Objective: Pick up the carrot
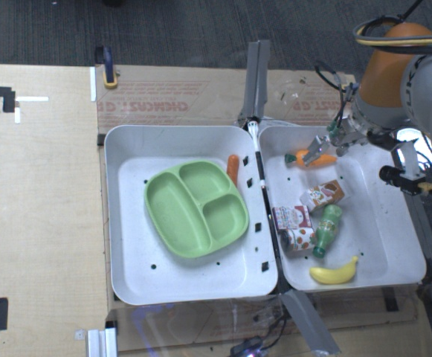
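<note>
The carrot is orange with a small green top pointing left. It lies near the back of the right bin. My gripper reaches in from the right and hangs directly over the carrot's middle, at or just above it. The gripper's body hides part of the carrot. The arm's orange band rises behind it at the upper right.
In the right bin's front half lie small cartons, a brown box, a green bottle and a banana. The left bin holds a green divided plate and a small orange-red piece by the divider.
</note>
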Robot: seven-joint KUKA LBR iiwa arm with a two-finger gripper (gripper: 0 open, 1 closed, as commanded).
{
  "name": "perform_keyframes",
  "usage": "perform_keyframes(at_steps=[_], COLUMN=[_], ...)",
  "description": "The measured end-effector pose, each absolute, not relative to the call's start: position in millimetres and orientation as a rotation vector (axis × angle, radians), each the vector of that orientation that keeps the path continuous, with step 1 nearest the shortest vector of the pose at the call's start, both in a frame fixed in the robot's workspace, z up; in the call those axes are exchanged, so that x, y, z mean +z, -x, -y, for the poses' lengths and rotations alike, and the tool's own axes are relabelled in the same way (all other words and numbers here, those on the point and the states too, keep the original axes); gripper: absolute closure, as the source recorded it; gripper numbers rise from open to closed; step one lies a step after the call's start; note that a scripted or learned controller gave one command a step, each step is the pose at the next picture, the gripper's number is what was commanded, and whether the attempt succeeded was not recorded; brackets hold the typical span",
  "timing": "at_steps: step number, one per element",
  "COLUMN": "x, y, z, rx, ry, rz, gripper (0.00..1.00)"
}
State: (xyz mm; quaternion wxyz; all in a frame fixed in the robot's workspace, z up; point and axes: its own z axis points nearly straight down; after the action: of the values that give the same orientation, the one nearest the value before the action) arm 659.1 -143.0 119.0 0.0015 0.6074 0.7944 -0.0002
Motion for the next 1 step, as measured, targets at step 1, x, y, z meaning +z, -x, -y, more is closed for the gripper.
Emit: perform_keyframes(at_steps=[1], x=[92.7], y=[-659.1], z=[100.8], rx=[0.0], ry=[-1.602], rz=[-2.701], gripper=[0.0])
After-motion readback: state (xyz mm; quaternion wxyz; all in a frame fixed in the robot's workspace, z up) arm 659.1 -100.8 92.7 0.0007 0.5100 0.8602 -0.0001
